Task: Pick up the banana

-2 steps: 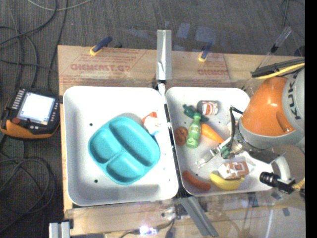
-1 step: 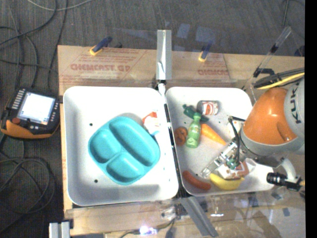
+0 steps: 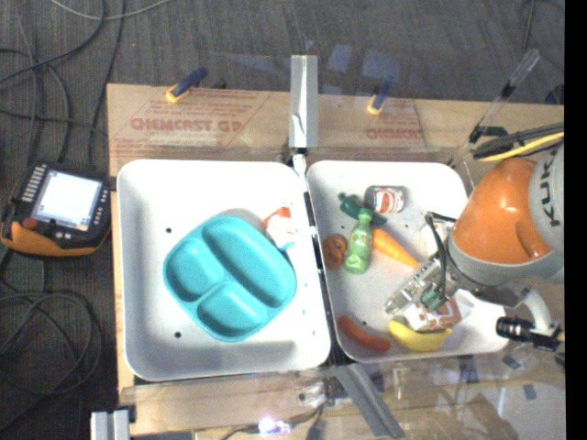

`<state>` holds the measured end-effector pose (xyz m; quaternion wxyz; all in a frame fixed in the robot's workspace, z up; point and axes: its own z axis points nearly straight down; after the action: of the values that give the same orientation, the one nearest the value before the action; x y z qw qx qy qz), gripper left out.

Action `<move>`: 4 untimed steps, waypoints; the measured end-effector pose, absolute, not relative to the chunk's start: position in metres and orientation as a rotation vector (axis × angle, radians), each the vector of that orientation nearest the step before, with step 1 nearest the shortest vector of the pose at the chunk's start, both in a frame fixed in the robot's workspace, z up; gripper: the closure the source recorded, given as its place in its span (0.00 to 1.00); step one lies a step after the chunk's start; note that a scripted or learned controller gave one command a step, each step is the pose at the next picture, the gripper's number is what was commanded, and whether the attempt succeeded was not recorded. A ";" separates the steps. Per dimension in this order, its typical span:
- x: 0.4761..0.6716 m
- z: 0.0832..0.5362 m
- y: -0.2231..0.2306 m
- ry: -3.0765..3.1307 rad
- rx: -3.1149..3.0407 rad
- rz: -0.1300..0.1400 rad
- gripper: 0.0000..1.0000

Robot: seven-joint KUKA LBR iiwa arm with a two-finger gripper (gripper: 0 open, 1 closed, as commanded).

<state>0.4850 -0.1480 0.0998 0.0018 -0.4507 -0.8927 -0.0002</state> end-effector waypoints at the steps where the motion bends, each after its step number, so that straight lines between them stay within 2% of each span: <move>1: 0.485 0.100 -0.148 -2.802 -1.414 -0.001 0.00; 3: 0.488 0.089 -0.135 -2.532 -1.881 -0.007 0.00; 4: 0.483 0.147 -0.138 -2.502 -1.892 0.007 0.00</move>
<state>0.4832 -0.1383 0.1474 0.0024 -0.6031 -0.7977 0.0022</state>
